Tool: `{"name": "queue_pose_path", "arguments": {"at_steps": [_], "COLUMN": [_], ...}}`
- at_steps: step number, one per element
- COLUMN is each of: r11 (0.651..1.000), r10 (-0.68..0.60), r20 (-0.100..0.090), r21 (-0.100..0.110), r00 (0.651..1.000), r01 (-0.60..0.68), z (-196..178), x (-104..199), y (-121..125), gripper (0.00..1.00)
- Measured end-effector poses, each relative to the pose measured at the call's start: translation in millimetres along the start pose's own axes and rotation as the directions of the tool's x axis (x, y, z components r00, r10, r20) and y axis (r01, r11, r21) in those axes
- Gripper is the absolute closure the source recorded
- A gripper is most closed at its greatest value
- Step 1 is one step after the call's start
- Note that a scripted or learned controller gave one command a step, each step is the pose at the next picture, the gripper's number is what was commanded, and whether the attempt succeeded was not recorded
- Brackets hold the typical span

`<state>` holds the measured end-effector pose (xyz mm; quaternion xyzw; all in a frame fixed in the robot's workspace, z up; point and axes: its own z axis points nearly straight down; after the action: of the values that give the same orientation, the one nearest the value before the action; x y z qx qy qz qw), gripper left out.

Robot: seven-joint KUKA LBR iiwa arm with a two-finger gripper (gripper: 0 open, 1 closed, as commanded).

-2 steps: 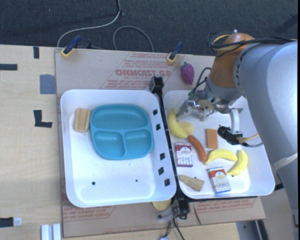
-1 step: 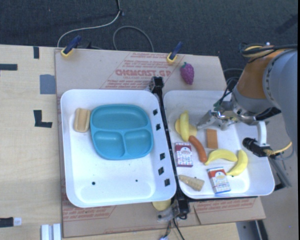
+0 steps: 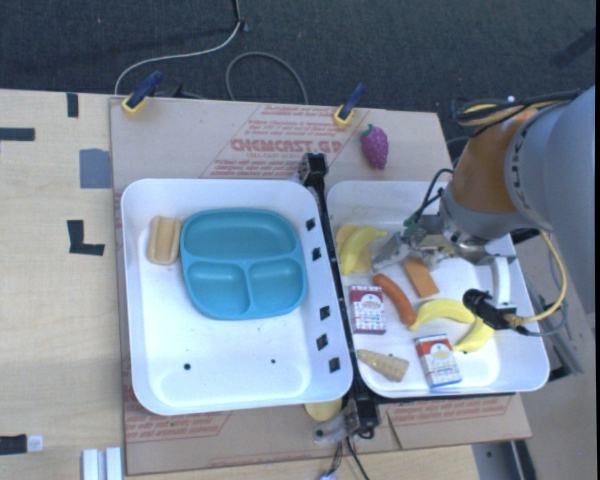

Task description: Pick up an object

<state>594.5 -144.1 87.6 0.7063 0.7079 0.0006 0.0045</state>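
Observation:
My gripper is low in the right bin, reaching in from the right. It hangs between a yellow fruit piece on its left and an orange carrot-like piece just below it. Whether it touches either one I cannot tell. A red sausage lies below the gripper, with a banana to its right. Two small red boxes and a tan bread wedge lie toward the bin's front.
The left bin holds a blue divided plate and a tan bread slice. A purple grape bunch sits on the cardboard behind the right bin. Clamps hold the board's far edge.

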Motion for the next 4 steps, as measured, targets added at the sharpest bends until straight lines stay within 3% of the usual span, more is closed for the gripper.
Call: {"name": "queue_pose_path", "arguments": {"at_steps": [1, 2, 3, 4], "r11": [1.0, 1.0, 1.0, 1.0], "r10": [0.002, 0.001, 0.001, 0.003], "r20": [0.0, 0.0, -0.001, -0.001], "r21": [-0.001, -0.001, -0.003, -0.004], "r00": [1.0, 1.0, 1.0, 1.0], "r01": [-0.002, -0.001, -0.001, -0.003], "z": [-10, -10, 0, -1], "x": [-1, -1, 7, -7], "y": [1, 1, -40, -98], "gripper": [1.0, 0.0, 0.0, 0.0]}}
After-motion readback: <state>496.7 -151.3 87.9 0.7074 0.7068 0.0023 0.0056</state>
